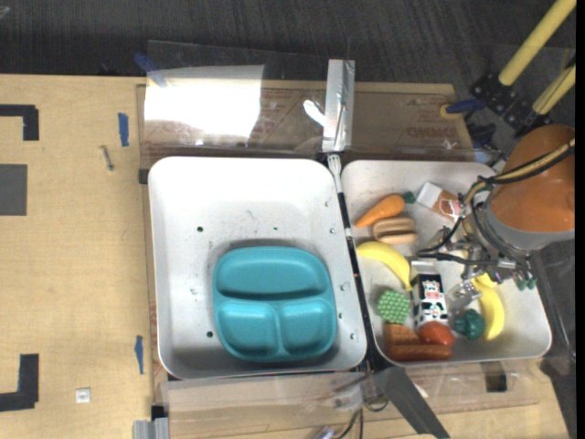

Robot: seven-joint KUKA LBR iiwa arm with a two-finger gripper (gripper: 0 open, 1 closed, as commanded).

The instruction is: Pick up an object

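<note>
Lying nearest the camera in the right bin (539,337) are a reddish sausage-like piece (419,344), a green textured piece (395,305), a small black-and-white carton (430,300) and a yellow banana (494,311). The gripper (468,286) hangs just above them beside the carton; whether its fingers are spread or pressed together cannot be told. Another banana (388,262), a bun (395,230) and a carrot (380,210) lie farther back. The left bin (183,199) holds a teal divided tray (272,302).

The right bin (539,337) holds the toys: a carrot (382,209) far left, a banana (388,261) beside it, a green block (395,305), a black-and-white carton (430,300) and a red piece (435,334) near.
</note>
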